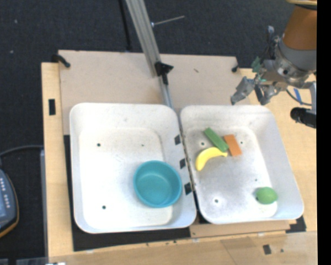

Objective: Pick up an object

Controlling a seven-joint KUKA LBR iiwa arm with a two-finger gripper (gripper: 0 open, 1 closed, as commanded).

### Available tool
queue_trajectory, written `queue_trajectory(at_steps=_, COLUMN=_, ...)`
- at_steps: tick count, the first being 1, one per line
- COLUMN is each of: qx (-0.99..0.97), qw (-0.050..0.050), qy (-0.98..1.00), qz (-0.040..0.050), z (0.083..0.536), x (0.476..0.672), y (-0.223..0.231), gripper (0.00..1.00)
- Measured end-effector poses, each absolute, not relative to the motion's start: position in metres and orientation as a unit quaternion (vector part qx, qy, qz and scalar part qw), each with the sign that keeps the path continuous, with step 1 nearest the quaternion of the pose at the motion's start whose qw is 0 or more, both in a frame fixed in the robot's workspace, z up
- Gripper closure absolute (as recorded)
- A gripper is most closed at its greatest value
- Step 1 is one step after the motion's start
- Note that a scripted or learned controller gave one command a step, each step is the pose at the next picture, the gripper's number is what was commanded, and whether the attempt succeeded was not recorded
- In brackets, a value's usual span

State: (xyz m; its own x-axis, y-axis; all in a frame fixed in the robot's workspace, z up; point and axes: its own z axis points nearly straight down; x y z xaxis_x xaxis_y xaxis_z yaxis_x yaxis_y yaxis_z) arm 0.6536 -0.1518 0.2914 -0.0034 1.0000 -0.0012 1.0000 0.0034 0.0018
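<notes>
Claw (254, 91) above right bin's (284, 148) far rim.
Fingers spread, holding nothing; banana (209, 158), green ball (266, 195) inside; no legible writing.

You have two white bins — the left bin (99, 148) with a teal bowl (157, 183), the right bin (276, 148) with a yellow banana (208, 158), a green stick (215, 139), an orange block (233, 145) and a lime-green ball (266, 195). Your table (52, 148) is pale tan wood — the arm (299, 26) grey with an orange band.

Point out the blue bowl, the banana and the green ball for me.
blue bowl (157, 183): camera view, on the bowl's inner floor, in the left bin.
banana (208, 157): camera view, on the middle of its yellow curve, in the right bin.
green ball (266, 195): camera view, on its top surface, right bin's near corner.
</notes>
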Motion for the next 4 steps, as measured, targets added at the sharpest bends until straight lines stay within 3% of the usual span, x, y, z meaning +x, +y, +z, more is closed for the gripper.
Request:
queue_trajectory(at_steps=1, qx=0.706, qw=0.001, qy=0.708, qz=-0.0002, z=0.292, x=0.654, y=-0.152, gripper=0.0)
queue_trajectory(at_steps=3, qx=0.707, qw=-0.001, qy=0.707, qz=-0.0024, z=0.166, x=0.651, y=-0.147, gripper=0.0)
queue_trajectory(at_steps=4, qx=0.708, qw=0.0, qy=0.706, qz=-0.0021, z=0.124, x=0.65, y=-0.149, gripper=0.0)
